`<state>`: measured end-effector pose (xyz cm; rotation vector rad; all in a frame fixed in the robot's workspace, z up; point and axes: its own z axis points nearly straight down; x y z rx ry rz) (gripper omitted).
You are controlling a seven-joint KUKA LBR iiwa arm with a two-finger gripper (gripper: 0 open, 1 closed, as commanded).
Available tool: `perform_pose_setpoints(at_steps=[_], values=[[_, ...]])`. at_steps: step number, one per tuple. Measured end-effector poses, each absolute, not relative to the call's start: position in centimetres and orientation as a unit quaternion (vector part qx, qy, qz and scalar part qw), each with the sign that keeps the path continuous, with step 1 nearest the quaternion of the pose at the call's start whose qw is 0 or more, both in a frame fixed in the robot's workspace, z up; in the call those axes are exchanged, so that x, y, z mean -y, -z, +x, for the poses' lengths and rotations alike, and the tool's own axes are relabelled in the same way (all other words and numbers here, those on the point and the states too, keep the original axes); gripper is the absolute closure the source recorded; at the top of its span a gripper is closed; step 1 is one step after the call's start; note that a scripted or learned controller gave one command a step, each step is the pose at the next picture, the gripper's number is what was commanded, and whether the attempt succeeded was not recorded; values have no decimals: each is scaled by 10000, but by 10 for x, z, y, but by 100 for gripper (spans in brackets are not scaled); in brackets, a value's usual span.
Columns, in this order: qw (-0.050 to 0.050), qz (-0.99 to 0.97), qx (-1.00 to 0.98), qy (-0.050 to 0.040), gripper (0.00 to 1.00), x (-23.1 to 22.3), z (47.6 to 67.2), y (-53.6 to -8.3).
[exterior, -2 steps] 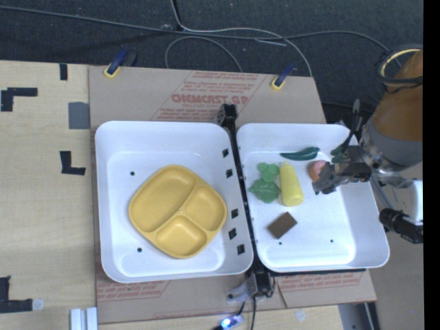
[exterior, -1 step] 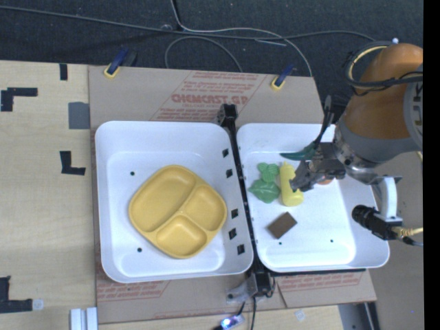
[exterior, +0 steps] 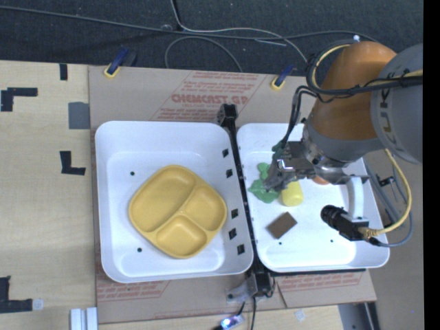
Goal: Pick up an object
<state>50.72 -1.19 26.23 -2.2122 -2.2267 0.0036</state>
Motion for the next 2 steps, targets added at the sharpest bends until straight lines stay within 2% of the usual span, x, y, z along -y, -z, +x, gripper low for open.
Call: perform_pose_setpoints(at_steps=[1, 2], values=[[20, -7053, 7089, -23, 100, -35, 516, -242], [15, -7048, 7094, -18, 100, -94, 517, -241]])
